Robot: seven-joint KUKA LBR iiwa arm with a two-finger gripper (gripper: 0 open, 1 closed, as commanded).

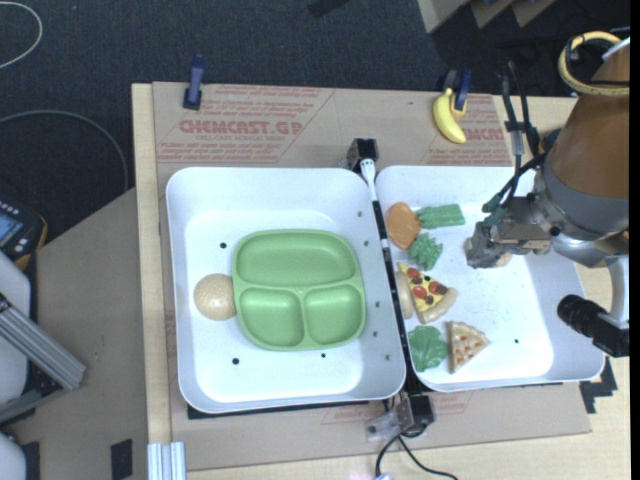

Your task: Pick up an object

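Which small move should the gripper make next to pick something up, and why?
Probably a short move toward the bins' shared wall, then down. The gripper hangs above a bare part of the right bin, while the pizza slice and green pieces lie further that way.

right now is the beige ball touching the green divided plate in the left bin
Touching, as far as the slanted camera view shows: the beige ball sits against the left rim of the green divided plate, with no white of the left bin visible between them.
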